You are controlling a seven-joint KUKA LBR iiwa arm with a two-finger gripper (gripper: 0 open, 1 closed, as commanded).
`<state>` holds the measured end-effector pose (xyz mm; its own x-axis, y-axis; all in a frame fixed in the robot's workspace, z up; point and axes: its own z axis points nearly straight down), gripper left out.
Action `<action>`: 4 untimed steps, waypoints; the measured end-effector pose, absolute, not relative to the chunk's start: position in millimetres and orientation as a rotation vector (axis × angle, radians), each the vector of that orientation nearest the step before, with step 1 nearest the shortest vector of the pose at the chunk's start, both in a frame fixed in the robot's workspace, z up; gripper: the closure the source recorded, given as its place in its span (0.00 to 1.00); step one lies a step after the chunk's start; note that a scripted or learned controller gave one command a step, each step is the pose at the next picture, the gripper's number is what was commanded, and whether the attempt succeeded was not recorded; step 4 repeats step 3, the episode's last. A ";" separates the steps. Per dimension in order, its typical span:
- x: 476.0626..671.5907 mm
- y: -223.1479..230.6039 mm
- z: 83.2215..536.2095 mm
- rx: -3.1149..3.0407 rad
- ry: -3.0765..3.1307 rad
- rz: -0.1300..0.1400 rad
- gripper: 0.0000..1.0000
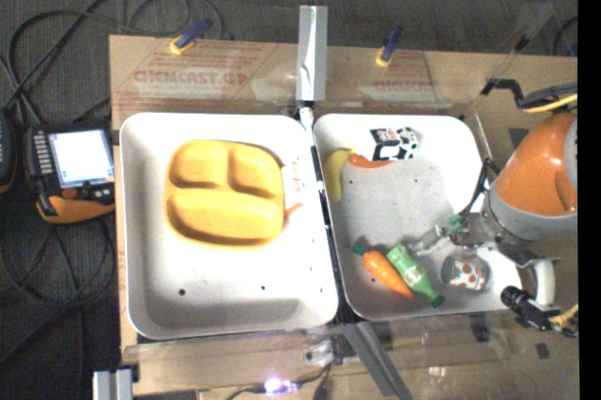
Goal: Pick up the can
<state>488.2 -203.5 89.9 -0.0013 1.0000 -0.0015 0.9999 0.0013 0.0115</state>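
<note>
Nearest the camera, along the bottom of the camera view, runs the bench's front edge, and just behind it sit the two white bins side by side. Low in the right bin, close to its front right corner, lies the can, a small white tin with red markings, tipped so that its round end faces upward. Right above it hangs the gripper, reaching in from the grey arm with its orange band at the right; the metal fingertips stand just beside the can's upper edge, and whether they are apart or together cannot be told from this angle, nor whether they touch the can. To the can's left lies a green bottle, slanting toward the front wall, and against it on its left an orange carrot with a green top. Farther back in the same bin, a yellow banana lies along the left wall, a red-orange piece touches it, and a black-and-white patterned item sits near the back wall. The left bin holds a yellow divided tray, set toward its back. Outside the bins, at far left, a small device with a lit screen lies on the floor among cables.
</note>
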 end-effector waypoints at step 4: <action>490.4 -207.2 90.7 2.320 2.127 0.023 0.00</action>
